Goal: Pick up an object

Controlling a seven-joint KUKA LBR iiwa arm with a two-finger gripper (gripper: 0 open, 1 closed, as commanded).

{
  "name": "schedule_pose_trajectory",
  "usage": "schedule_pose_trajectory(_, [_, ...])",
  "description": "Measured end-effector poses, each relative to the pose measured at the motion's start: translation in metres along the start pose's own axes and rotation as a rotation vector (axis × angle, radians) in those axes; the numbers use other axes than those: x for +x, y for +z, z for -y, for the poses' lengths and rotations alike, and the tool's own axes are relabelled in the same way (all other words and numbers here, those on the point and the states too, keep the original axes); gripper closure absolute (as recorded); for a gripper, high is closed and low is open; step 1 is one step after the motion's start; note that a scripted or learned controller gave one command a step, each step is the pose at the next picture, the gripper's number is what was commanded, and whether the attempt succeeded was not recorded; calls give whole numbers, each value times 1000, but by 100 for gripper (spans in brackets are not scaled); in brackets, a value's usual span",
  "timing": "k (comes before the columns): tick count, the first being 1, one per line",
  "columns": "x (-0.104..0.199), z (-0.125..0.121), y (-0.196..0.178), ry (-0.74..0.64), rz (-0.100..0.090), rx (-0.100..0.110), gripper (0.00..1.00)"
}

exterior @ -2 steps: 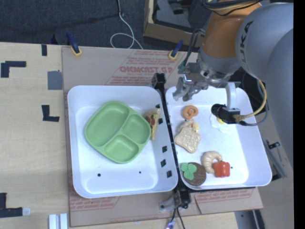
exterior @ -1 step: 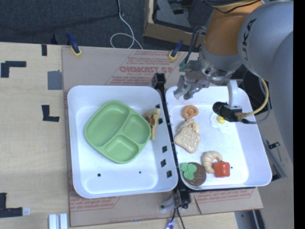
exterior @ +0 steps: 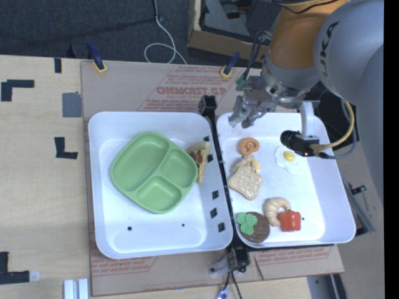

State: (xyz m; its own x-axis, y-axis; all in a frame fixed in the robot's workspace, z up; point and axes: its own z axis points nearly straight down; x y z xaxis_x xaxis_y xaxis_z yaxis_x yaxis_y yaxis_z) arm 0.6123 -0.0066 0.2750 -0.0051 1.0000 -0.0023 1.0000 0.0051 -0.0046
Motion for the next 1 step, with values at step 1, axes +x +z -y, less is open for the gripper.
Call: schedule_pose_trajectory(1, [38,-58,-27,-1,-3,-10,100])
